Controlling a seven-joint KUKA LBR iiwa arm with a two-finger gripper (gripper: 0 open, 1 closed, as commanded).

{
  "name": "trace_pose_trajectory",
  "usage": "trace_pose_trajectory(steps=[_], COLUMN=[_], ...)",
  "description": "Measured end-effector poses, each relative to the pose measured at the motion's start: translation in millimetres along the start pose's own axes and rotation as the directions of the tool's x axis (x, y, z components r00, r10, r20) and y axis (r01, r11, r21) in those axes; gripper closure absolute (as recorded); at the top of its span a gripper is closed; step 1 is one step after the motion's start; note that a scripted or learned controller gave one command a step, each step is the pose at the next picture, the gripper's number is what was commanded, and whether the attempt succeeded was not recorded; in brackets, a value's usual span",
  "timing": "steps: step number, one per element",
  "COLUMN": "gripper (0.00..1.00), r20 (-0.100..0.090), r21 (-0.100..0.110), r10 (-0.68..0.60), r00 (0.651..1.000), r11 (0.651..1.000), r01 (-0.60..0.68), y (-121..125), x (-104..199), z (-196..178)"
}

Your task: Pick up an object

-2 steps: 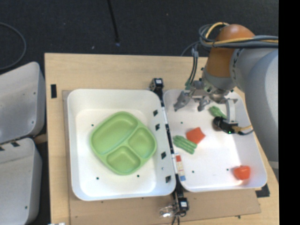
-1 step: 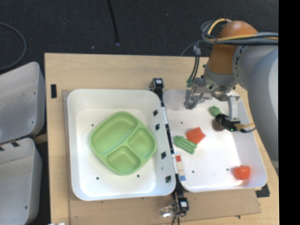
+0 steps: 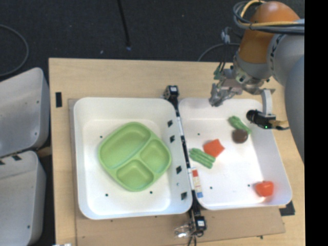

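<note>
From above I count two white bins: the left bin (image 3: 82,188) holds one green divided plate (image 3: 134,156), the right bin (image 3: 277,178) holds five small things: two green pieces (image 3: 202,158) (image 3: 238,123), two orange-red pieces (image 3: 213,147) (image 3: 264,188) and one brown lump (image 3: 239,136). The gripper (image 3: 217,97) hangs over the right bin's far left corner, holding nothing I can see. The wooden bench (image 3: 118,76) sits on dark floor.

Grey arm (image 3: 287,45), orange band (looped cables above).
</note>
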State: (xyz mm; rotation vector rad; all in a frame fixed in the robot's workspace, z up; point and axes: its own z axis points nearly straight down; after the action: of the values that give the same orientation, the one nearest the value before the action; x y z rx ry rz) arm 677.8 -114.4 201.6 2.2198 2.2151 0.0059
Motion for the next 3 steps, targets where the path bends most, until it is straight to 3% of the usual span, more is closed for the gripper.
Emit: trace_pose_trajectory(steps=[1, 3], gripper=[1.00, 1.00], r20=[0.000, -0.002], r21=[0.000, 0.007], r10=[-0.005, -0.009], r00=[1.000, 1.000], r11=[1.000, 1.000], r01=[0.005, 0.009], y=[2, -19], x=[-1, 106], z=[-53, -60])
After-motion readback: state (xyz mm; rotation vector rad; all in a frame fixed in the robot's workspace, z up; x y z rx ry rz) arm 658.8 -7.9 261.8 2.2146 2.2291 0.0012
